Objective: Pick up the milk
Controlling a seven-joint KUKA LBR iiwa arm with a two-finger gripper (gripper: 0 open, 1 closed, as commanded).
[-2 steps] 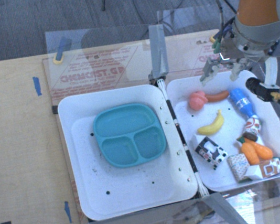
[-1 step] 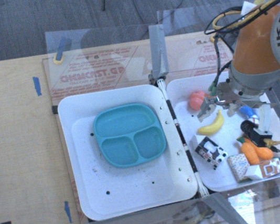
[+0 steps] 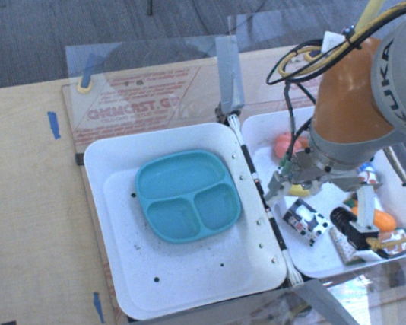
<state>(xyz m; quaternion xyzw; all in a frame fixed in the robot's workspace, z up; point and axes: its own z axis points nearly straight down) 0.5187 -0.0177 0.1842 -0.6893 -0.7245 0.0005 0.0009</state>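
White plastic forms the near rim of the right bin (image 3: 359, 266), and just inside it, toward the right corner, sits a small clutter with an orange thing (image 3: 384, 221) among it. A little farther in, near the bin's left wall, lies the milk (image 3: 304, 223), a small carton with black cow patches, set on a diagonal and apart from the orange thing. The claw (image 3: 290, 187) hangs just beyond the carton, near the same wall. Whether it is wide or narrow I cannot tell, because the wrist hides it, and no object is seen in its grip. I judge the reach nearly done and the grasp not yet made. To do the grasp well, the claw should shift toward the near side until it is centred over the carton. It should then turn to close across the narrow sides and descend straight, clear of the bin wall. Farther on, a pink thing (image 3: 285, 144) sits at the bin's far left, beside the grey and orange arm (image 3: 355, 105). In the left bin (image 3: 199, 278) rests a teal divided plate (image 3: 189, 195), and both bins sit on the wooden table (image 3: 28, 225).
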